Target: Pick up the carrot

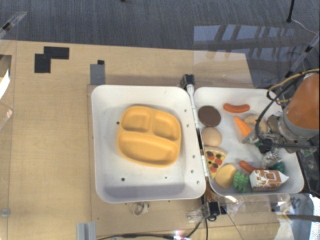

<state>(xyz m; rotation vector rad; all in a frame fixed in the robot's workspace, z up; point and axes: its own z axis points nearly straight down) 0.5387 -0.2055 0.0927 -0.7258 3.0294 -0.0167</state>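
Carrot [243,127] lies in the right bin [298,184], near its middle, tilted, with its thin end pointing down. My gripper [264,143] sits just beside it, on its right. I cannot tell how far the fingers are spread, and I see nothing held. I think the grab could miss, because the carrot is slanted and may slip away. The sausage [236,107] and the small carton [268,180] are close too. I cannot read the carton's writing.
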